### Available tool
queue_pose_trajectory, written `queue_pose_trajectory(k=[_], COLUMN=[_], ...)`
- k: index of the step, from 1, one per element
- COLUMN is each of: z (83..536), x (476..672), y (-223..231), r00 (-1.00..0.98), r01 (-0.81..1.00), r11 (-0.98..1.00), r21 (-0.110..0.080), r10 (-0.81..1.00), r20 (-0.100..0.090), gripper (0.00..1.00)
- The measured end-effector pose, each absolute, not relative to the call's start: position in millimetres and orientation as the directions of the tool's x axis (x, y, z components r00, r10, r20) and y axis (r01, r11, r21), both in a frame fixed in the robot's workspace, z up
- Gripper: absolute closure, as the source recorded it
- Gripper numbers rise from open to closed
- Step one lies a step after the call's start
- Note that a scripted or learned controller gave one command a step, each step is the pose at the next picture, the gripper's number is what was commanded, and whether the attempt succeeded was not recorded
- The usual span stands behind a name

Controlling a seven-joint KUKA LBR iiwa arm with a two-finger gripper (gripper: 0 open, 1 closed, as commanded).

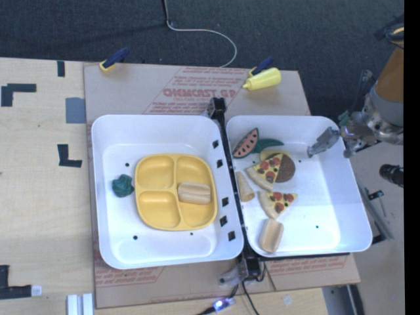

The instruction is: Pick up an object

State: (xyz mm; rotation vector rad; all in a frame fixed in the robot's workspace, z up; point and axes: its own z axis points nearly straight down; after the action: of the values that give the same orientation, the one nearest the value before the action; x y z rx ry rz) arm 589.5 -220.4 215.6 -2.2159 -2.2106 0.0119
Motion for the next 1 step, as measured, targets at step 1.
queue_pose_trajectory(k=[1], z=[222.8], x=[592.4], y=[-220.2], r00=[-0.001], r01=[1.000], r11=[0.001], r21=[-0.001], r10=[1.000], r20=[-0.001], gripper=[0.00])
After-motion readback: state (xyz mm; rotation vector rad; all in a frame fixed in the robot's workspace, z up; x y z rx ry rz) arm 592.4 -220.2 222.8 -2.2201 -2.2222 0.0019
